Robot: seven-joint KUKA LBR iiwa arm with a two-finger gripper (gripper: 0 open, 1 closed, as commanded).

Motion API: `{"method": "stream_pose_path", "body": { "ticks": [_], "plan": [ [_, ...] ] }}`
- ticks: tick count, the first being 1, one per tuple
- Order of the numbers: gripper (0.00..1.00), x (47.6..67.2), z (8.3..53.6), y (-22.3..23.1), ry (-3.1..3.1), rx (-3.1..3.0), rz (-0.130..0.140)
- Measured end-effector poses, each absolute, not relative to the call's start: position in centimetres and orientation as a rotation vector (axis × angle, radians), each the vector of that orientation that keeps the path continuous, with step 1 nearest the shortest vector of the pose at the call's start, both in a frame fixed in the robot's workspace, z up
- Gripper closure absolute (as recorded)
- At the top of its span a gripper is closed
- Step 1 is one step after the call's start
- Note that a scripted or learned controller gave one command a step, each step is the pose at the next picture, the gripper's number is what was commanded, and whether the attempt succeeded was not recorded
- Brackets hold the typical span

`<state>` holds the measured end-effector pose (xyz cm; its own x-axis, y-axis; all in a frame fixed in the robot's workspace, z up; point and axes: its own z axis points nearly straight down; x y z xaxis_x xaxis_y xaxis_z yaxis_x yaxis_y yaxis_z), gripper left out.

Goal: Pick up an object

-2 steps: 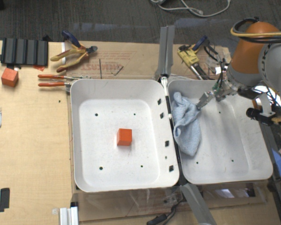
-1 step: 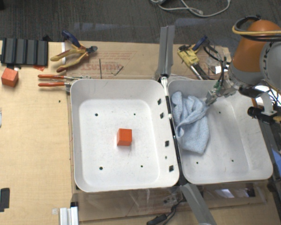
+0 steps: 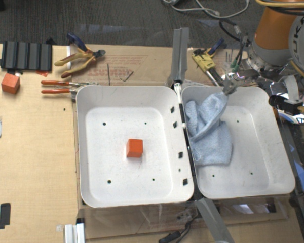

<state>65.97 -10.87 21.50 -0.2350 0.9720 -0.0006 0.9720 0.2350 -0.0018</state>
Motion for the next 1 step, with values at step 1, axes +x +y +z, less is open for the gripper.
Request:
{"method": "stream_pose_path", "body": {
  "ticks": [1],
  "plan": [
    [1.0,65.99,21.99,-10.93,-2.467,-1.939,0.008]
  ]
}}
